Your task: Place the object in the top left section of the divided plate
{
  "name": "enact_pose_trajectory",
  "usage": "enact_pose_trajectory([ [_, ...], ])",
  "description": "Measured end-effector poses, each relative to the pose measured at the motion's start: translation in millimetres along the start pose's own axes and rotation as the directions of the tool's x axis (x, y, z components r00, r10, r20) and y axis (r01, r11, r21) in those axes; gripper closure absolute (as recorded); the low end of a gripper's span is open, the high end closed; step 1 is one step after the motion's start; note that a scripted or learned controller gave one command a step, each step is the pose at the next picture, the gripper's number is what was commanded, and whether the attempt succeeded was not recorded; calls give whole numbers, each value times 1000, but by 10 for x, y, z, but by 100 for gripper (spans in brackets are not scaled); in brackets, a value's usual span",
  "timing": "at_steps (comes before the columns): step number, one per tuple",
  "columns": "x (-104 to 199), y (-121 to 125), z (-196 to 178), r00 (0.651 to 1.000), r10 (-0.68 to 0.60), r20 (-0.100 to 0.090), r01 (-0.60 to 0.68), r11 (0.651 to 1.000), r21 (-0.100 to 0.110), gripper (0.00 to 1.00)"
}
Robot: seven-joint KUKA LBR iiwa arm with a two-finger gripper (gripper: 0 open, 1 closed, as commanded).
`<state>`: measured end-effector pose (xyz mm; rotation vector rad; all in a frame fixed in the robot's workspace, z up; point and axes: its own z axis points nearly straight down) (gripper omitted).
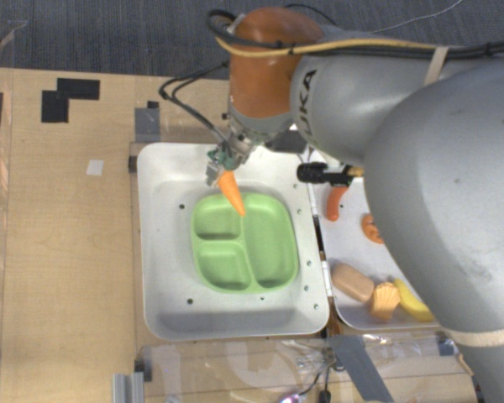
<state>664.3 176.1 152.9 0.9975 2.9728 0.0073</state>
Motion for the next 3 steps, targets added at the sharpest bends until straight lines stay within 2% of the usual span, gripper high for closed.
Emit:
enact_pose_trajectory([
  [1,285,-238,-786,996,-90,1,90,996,-1,100],
  [2,255,196,-1625,999,-46,2,46,999,-2,100],
  [3,456,407,-1945,994,-111,1,111,994,-1,100],
])
